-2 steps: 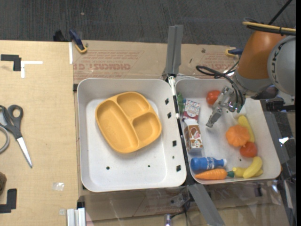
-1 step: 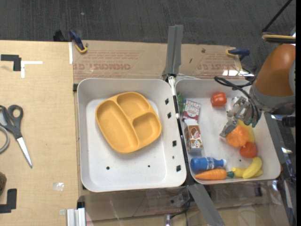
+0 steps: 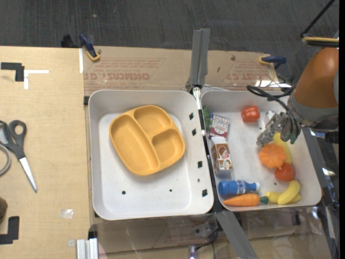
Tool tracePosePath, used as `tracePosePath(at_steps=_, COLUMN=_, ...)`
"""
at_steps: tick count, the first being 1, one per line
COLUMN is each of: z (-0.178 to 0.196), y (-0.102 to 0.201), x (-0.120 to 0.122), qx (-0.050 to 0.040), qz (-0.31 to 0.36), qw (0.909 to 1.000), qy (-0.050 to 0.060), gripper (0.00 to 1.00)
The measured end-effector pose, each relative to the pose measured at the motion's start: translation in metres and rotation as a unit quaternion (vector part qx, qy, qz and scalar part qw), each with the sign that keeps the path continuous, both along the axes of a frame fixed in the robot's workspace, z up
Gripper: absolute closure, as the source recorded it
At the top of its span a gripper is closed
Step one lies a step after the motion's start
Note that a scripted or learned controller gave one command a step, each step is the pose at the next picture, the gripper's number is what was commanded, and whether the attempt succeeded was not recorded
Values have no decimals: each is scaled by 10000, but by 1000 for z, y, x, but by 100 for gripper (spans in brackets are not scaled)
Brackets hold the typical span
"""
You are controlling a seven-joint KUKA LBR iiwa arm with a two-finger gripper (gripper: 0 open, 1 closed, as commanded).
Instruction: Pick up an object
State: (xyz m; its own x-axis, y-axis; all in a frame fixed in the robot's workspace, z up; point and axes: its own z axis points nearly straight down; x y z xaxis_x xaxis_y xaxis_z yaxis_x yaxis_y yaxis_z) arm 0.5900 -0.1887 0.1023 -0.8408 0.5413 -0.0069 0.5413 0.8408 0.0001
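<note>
Orange fruit lies just below fingers

End effector low, arm angled leftward

We saw a mustard-yellow three-part plastic plate in the white left bin. The white right bin held a red tomato toy, an orange ruffled toy, a yellow banana, an orange carrot with a green tip, a blue-and-white bottle and a brown printed packet. The arm was orange over grey.
</note>
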Motion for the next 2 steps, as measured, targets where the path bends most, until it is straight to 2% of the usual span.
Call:
tracePosePath(at_steps=1, z=144, y=69, x=13, qx=12, qz=491, qw=9988, qy=10, gripper=100)
tracePosePath(at_steps=2, z=42, y=78, x=8, qx=19, qz=-490, qw=9988, qy=25, gripper=100)
